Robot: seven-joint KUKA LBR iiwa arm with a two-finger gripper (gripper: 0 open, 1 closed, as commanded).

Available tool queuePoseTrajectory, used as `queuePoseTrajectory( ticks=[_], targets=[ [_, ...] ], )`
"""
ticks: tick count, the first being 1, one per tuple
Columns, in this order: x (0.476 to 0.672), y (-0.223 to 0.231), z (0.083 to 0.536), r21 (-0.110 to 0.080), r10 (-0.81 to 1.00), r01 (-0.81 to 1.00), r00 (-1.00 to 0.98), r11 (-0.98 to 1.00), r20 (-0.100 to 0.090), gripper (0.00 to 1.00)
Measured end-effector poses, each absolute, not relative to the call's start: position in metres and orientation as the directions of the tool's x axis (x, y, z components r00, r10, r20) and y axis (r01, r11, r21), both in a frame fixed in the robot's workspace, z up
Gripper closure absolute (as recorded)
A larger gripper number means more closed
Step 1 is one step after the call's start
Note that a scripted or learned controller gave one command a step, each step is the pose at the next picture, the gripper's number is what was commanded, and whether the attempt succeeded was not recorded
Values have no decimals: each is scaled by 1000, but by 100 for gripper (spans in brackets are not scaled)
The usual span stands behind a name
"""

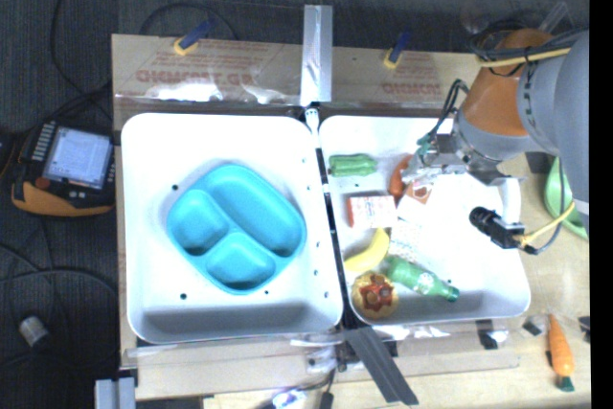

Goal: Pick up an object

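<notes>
My gripper (421, 170) hangs low over the upper middle of the right bin (498, 249), at the end of the grey arm with its orange band (493, 105). Just left of it lies a small orange-red object (397, 177). A small white and red piece (420, 193) sits right under the gripper. Further left a green packet (351, 165) lies near the bin's back left corner. A red and white box (369, 209), a banana (369, 251), a green bottle (422, 280) and a round brown and red item (375, 294) fill the bin's left side.
The left bin (144, 235) holds a blue divided tray (236, 225). A black cable end (493, 225) hangs over the right bin's right part. An orange carrot-like item (561, 352) lies on the bench at lower right. A handheld device (69, 163) sits left of the bench.
</notes>
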State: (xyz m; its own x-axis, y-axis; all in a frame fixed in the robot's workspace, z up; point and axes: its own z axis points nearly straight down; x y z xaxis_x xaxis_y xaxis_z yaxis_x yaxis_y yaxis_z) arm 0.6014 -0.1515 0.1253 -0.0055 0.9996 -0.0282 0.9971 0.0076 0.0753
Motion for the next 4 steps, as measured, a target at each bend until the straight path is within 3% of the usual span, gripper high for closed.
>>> queuePoseTrajectory(
  ticks=[1,2,3,4],
  targets=[
    [601,-151,124,73,1000,997,-7,9,-27,0],
    [620,-134,110,48,999,998,30,-29,-24,0],
    [622,-167,110,44,983,982,-181,182,-19,0],
    [623,-149,110,46,978,977,-208,209,-34,0]
  ],
)
